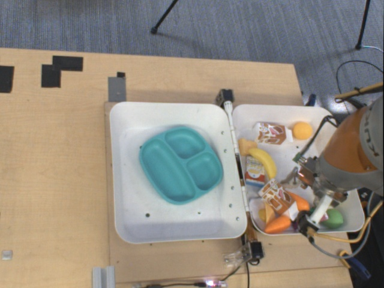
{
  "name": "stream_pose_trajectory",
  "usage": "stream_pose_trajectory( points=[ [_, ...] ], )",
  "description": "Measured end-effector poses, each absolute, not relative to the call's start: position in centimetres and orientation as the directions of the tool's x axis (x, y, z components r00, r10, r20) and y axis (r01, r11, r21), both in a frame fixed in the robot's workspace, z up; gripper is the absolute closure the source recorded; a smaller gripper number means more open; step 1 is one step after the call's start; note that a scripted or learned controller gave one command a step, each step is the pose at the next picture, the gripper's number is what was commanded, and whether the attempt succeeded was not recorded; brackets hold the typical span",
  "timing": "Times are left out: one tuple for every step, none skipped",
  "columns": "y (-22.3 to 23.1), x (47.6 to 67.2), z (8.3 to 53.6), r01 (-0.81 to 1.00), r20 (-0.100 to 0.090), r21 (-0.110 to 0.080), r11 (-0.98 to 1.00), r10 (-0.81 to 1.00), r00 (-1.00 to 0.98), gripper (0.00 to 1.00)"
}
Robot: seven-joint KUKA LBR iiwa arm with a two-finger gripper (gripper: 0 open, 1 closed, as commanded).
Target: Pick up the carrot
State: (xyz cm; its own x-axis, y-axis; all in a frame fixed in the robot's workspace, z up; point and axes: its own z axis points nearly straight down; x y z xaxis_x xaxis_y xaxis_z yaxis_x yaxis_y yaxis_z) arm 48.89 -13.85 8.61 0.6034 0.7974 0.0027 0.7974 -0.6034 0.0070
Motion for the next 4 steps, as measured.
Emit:
stream_pose_trajectory(
  points=[
    [-12.1,48.9,8.6,0.917,-0.001,0.010,-0.399,0.917,0.399,0.00],
    [-14.5,48.9,8.6,0.994,0.000,0.008,-0.109,0.994,0.109,0.00],
    [-15.0,49.0,8.6,0.958,-0.006,0.010,0.287,0.958,-0.287,0.00],
    [-17.7,50.5,31.0,0.900,-0.006,0.006,0.436,0.900,-0.436,0.00]
  ],
)
